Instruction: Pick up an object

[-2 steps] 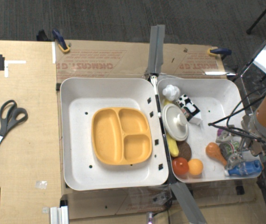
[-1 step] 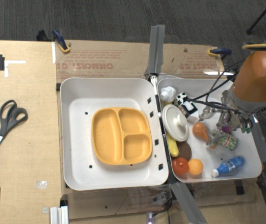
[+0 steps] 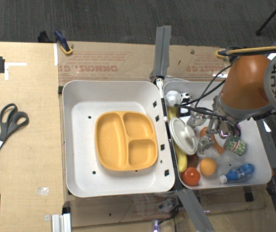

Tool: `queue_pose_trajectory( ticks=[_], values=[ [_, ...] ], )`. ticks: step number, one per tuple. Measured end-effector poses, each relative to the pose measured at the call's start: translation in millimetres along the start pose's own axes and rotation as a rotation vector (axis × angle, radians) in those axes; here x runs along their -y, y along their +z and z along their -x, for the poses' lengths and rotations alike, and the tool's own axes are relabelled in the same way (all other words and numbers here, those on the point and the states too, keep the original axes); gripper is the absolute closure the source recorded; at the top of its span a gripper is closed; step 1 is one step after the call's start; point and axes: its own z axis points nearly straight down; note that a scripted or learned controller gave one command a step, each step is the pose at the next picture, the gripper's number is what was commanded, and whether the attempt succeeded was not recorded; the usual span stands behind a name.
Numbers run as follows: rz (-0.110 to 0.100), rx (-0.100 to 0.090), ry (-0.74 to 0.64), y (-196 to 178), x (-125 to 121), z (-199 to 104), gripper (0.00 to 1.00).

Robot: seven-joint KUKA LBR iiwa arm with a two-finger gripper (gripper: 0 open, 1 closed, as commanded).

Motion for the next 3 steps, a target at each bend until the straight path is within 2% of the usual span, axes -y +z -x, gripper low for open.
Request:
queue_pose_trajectory(
  ticks=[1, 2, 3],
  values=[
    [-0.004, 0.023, -0.077, -4.6, 23.5, -54.7, 0.00],
    [-0.001, 0.007, 0.078, -1.4, 5.0, 39.5, 0.00],
    [0.000, 0.003, 0.005, -33.6, 58.3, -17.8, 0.00]
  ],
)
